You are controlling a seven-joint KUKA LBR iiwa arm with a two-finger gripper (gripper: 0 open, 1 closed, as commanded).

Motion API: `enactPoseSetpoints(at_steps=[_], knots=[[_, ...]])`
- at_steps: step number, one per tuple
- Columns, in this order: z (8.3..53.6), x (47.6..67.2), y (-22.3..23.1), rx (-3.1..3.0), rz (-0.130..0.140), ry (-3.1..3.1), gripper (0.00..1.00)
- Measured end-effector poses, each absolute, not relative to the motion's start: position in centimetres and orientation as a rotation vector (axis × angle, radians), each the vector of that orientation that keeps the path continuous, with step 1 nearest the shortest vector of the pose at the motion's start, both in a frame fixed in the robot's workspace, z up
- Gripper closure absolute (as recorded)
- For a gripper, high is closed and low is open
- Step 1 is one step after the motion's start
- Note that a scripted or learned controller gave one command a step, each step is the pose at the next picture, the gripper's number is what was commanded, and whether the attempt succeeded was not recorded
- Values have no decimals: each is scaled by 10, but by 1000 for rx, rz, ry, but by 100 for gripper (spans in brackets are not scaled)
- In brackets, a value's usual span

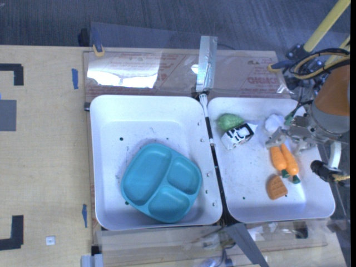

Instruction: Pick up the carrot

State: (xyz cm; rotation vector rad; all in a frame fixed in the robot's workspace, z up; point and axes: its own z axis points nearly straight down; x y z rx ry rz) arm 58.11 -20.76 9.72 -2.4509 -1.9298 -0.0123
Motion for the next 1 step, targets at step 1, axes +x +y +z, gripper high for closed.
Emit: enactPoseSetpoints(at_steps=[1], knots=[[111,582,-214,-2466,-8,-1939,100]])
